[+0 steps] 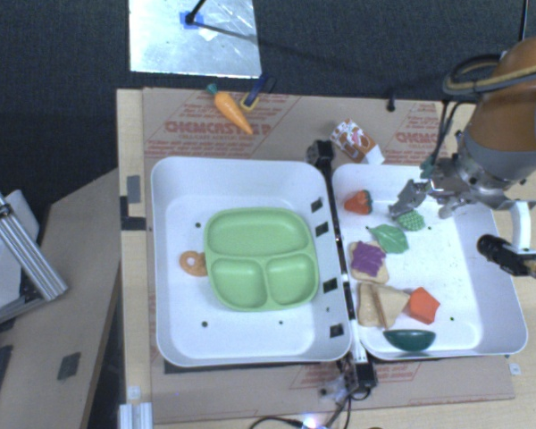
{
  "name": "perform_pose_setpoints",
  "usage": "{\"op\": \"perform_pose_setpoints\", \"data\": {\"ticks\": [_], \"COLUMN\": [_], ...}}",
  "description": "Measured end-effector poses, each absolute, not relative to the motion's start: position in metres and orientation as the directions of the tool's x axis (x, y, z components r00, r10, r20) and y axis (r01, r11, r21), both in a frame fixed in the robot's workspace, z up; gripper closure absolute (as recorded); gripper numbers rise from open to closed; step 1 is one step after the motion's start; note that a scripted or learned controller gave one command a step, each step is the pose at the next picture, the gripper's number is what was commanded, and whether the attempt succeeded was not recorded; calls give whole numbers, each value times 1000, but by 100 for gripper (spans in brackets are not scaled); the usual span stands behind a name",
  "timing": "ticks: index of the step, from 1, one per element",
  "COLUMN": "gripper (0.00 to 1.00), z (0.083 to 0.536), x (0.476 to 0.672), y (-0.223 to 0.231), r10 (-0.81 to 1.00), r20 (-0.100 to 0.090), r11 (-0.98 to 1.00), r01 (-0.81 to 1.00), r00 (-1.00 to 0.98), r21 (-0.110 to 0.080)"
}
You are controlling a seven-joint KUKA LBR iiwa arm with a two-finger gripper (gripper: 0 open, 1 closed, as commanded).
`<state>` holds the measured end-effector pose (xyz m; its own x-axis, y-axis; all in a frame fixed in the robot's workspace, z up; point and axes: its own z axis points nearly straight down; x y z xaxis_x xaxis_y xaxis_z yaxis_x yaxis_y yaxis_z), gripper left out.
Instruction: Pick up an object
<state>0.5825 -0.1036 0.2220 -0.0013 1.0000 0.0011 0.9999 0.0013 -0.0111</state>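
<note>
Nearest, a dark green piece (pixel 409 339) lies at the right bin's (pixel 491 280) six o'clock. Tool (pixel 410 203), grip state unclear, hovers over a green leaf (pixel 411 221), probably light and thin; pinch its edges.

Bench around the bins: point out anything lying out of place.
A toy carrot lies on the cardboard behind the left bin, outside both bins. A small printed packet sits tilted just behind the right bin. The other toys lie inside the bins.
</note>
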Motion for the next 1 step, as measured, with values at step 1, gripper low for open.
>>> {"op": "perform_pose_setpoints", "data": {"ticks": [1], "gripper": [0], "z": [229], "x": [585], "y": [-104], "r10": [1000], "r20": [0], "r11": [3], "r01": [1000], "r00": [-3], "r21": [1]}}
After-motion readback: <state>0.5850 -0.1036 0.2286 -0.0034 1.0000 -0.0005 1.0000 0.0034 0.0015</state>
